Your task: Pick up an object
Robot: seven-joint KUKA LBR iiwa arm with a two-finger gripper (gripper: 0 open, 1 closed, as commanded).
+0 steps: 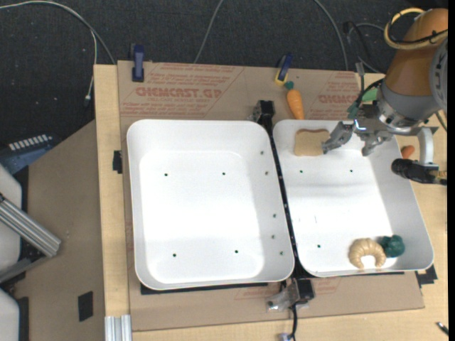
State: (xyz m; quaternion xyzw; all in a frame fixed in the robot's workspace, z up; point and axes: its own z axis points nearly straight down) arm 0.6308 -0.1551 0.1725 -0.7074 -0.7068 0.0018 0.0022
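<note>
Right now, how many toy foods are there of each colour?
Tan: 2, the bread slice and the croissant, both in the right bin
Orange: 1, the carrot, on the bench behind the bins
Green: 1, a small green toy touching the croissant; what food it is I cannot tell
Total: 4
</note>
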